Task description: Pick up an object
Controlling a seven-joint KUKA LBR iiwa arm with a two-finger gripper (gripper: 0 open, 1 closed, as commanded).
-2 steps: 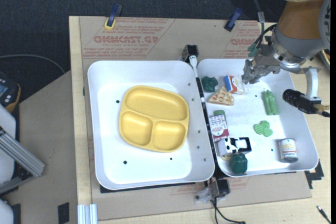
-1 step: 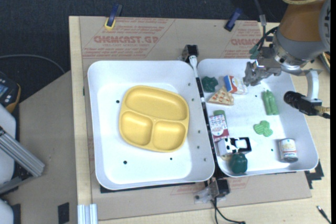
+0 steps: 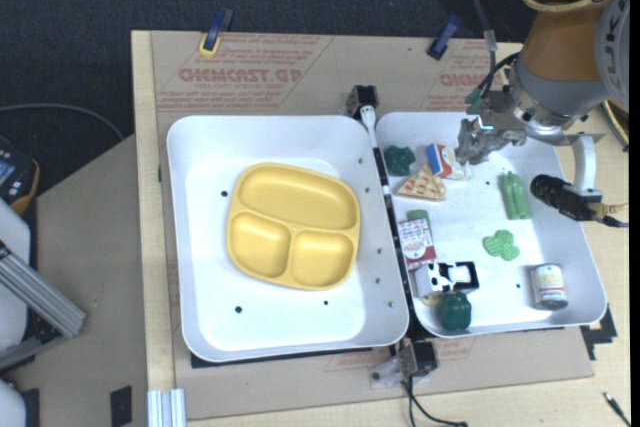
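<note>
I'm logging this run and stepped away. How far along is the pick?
Done: the gripper has reached the right bin, low beside the small red, white and blue item. In hand: nothing visibly lifted. Left: grasp and raise one object; the yellow tray sits in the left bin.

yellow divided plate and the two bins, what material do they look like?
Yellow divided plate: looks like moulded plastic with a satin finish; uniform colour, rounded compartment edges, soft highlights. Left bin and right bin: probably thin formed white plastic, smooth and slightly glossy, with rounded corners and a rolled rim. Painted metal can't be ruled out.
</note>
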